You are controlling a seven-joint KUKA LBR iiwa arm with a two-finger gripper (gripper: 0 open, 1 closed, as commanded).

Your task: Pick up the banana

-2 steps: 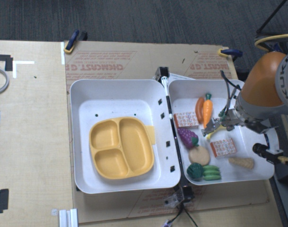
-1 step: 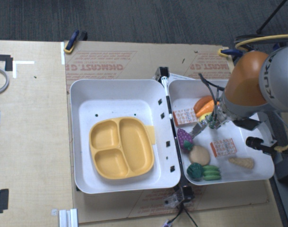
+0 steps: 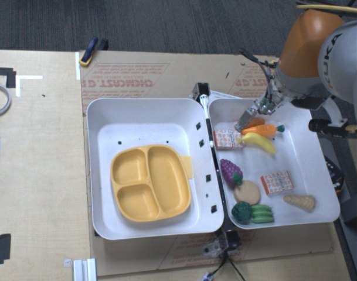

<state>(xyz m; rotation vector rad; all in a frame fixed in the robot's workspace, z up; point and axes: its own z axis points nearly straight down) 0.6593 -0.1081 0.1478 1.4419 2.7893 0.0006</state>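
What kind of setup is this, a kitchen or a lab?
Most likely a robot manipulation lab, not a kitchen: a bench with cardboard under two white bins, toy food such as a banana, and a yellow divided plate.

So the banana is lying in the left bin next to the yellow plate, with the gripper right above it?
Not quite: the camera view shows the banana in the right bin, beside a carrot. The yellow plate sits alone in the left bin. The gripper does hover close by.
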